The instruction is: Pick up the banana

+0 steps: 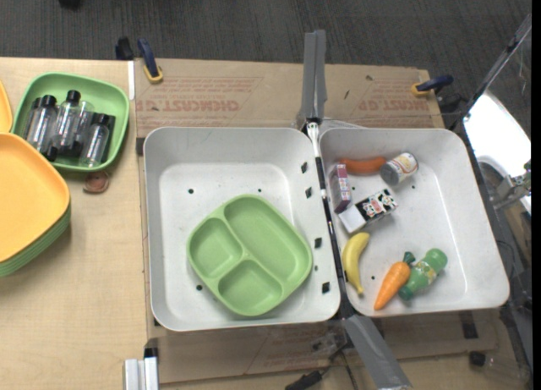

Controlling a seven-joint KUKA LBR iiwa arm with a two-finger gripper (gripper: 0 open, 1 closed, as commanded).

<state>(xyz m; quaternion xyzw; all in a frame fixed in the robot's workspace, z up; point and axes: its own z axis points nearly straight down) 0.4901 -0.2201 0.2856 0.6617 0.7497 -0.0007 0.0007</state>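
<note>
The banana (354,260) is laid lengthwise against the right bin's (473,211) left wall; gripper state cannot be told.

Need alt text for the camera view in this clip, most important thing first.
A banana lies at the left edge of the right white bin, beside a toy carrot, a green bottle, a small can and other small items. The left white bin holds a green divided plate.
</note>
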